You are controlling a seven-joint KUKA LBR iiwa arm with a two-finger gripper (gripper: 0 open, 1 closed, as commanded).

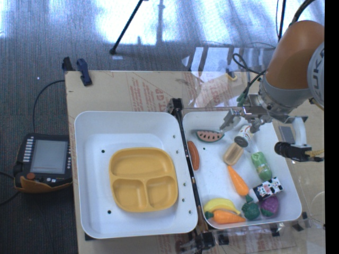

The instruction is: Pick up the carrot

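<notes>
Where produce lies, two carrots point(238, 181) point(229, 216)

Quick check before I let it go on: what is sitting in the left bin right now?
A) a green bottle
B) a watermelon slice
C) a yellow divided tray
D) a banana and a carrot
C: the yellow divided tray lies in the left bin, while the watermelon slice, banana, carrot and green bottle all lie in the right bin.
</notes>
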